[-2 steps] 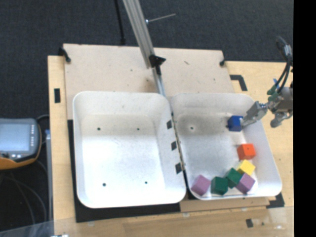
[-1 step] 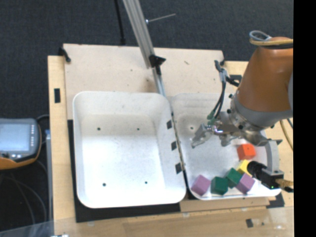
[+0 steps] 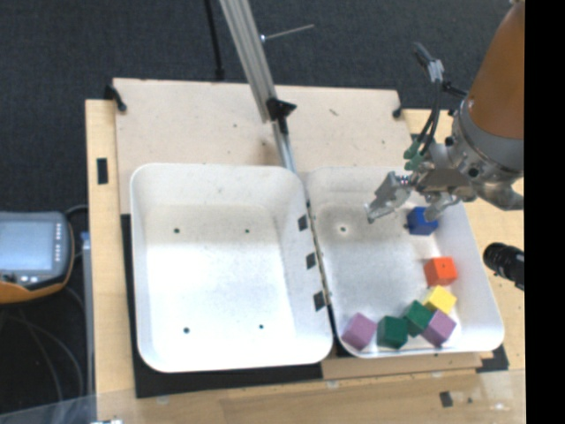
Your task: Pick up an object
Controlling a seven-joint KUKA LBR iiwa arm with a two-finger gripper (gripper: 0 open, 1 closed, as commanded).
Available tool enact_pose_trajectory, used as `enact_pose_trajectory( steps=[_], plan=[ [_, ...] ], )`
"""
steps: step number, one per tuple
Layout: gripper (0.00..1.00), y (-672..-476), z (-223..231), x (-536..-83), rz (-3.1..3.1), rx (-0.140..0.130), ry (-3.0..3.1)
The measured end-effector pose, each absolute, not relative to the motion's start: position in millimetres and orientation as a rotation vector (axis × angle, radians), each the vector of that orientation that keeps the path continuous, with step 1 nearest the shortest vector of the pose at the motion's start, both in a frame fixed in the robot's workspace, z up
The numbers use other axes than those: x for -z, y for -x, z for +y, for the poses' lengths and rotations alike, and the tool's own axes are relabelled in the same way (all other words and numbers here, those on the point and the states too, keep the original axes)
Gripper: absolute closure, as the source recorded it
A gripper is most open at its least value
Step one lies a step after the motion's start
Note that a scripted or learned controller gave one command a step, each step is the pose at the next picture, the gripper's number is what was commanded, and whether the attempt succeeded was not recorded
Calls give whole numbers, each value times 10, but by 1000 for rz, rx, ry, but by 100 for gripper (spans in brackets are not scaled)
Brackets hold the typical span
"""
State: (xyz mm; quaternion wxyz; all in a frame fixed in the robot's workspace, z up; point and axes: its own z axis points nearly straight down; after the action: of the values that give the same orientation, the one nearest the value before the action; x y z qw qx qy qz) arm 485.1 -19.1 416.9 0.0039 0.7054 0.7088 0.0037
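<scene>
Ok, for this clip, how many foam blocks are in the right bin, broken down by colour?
Small foam blocks in the right white bin, by colour:
Purple: 2, and
Green: 2, and
Yellow: 1
Orange: 1
Blue: 1, beside the gripper
Total: 7

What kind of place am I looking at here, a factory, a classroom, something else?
Most likely a robotics lab set up for grasping trials. A robot arm reaches over a bench bearing two white bins, small colored blocks sit in the right bin, and a metal pole is mounted at the back.
</scene>
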Motion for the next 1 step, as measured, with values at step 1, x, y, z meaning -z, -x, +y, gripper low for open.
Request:
enact_pose_trajectory(
  steps=[1],
  plan=[
    [0, -4843, -613, -5517, 2213, -11, -2216]
  ],
)
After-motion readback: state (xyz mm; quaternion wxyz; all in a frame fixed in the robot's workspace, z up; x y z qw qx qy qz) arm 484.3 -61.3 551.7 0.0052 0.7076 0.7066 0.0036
